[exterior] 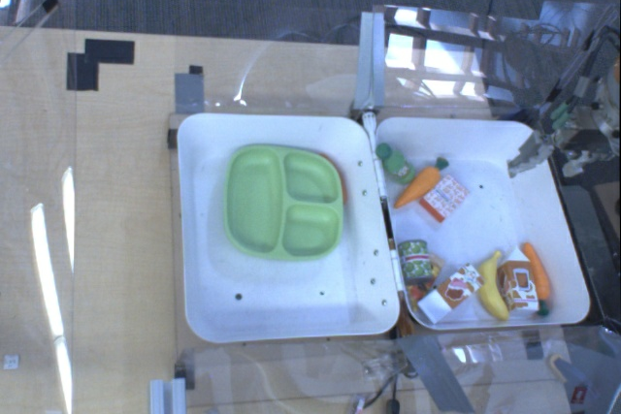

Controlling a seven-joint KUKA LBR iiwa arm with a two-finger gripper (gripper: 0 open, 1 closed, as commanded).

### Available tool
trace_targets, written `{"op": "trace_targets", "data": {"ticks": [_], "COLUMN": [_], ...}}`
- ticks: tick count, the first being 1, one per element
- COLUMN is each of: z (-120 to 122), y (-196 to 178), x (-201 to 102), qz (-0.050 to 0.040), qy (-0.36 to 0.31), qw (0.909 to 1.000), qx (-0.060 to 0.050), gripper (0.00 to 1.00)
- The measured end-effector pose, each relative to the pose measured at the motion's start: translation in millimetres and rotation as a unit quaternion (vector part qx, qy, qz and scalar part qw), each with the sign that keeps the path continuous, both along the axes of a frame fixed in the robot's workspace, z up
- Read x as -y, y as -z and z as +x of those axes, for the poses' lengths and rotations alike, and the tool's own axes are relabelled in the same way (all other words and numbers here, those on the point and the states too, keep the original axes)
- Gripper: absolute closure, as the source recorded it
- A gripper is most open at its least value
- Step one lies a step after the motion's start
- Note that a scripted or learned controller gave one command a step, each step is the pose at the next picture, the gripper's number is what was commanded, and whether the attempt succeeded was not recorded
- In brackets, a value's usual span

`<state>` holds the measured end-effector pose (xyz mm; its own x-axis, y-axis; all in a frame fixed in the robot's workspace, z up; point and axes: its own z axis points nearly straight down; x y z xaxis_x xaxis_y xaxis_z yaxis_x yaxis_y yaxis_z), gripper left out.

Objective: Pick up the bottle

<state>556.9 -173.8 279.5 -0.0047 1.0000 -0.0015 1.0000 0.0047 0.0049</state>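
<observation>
A small green bottle (394,164) lies in the right bin (485,143), up against its left wall near the back. An orange carrot (420,186) rests right next to it, on its near side. My gripper (529,155) hangs over the back right corner of the same bin, well to the right of the bottle and apart from it. Nothing is visible in the gripper.
The left bin (204,286) holds a green divided plate (284,202). In the right bin also lie a red-and-white carton (445,198), a small can (414,255), a banana (492,286), a brown box (518,289), a second carrot (538,271) and another small carton (457,285).
</observation>
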Motion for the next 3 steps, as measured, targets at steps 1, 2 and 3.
{"op": "trace_targets", "data": {"ticks": [1,2,3], "z": [-14,4,71], "y": [81,159,92], "x": [-36,-85,-124], "qz": [-0.0002,0.0006,0.0004], "qy": [-0.192,-0.117,-0.083], "qw": [0.9814,0.9932,0.9966], "qx": [0.000,-0.001,0.002], "gripper": [0.00,0.00,0.00]}}
